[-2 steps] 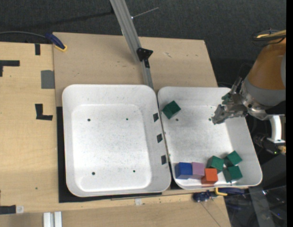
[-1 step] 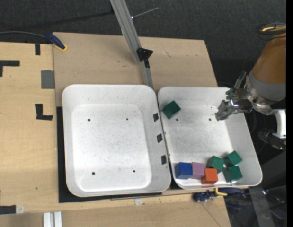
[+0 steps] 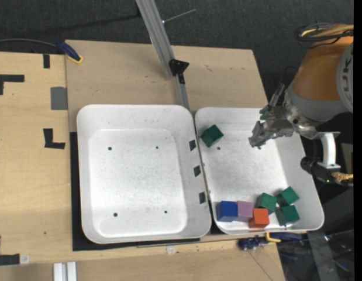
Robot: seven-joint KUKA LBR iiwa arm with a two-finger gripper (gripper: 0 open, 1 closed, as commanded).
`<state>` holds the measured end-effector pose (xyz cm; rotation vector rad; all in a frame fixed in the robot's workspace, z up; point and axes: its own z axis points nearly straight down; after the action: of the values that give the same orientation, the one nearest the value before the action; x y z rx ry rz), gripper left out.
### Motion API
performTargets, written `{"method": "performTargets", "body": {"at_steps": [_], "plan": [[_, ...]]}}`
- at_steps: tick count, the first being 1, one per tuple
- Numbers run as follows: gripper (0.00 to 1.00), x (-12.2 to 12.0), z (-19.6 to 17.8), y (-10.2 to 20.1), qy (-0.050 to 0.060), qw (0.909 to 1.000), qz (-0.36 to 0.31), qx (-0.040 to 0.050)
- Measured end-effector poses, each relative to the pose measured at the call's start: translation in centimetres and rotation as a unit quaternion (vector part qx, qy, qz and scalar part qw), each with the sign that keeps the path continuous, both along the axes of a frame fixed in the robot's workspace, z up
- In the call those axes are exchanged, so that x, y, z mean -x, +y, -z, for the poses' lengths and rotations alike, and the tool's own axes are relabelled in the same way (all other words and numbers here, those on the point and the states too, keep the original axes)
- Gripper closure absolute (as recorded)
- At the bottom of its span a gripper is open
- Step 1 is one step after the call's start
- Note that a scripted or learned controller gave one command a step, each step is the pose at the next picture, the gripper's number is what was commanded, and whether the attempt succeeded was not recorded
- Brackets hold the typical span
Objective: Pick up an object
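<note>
From my console I see the arm (image 3: 324,69) reaching in from the right of the frame, its end effector (image 3: 258,138) hanging over the upper right part of the right-hand bin (image 3: 239,160); nothing sits between its fingers, though whether they are spread or closed I cannot tell at this size.

The nearest candidate is a lone green block (image 3: 211,135) in the upper left of that same bin, lying to the left of the end effector at about the same height in the frame, apart from it with bare bin floor between; it sits turned at a slant to the bin walls, so I judge the wrist would need to square up to its faces.

The other blocks huddle along the bottom edge of the right bin, well below the end effector: a blue block (image 3: 227,209), a pale purple block (image 3: 245,209), an orange block (image 3: 260,216), and green blocks (image 3: 283,204) packed touching or nearly so; that crowding looks harder to grip cleanly.

The left-hand bin (image 3: 137,171) sits beside it on the tabletop (image 3: 122,69).

My judgement: the pick has not yet begun, and a leftward shift then a descent onto the lone green block is the shortest route.
</note>
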<state>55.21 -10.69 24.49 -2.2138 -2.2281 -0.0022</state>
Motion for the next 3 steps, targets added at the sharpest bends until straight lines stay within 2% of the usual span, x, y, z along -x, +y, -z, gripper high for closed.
{"method": "performTargets", "body": {"at_steps": [1, 3], "plan": [[1.00, -0.6, 1.3, 5.0, 0.001, 1.0000, 0.000, 0.0003], [1.00, -1.4, 0.3, 14.7, 0.001, 1.0000, 0.000, 0.0001]]}}
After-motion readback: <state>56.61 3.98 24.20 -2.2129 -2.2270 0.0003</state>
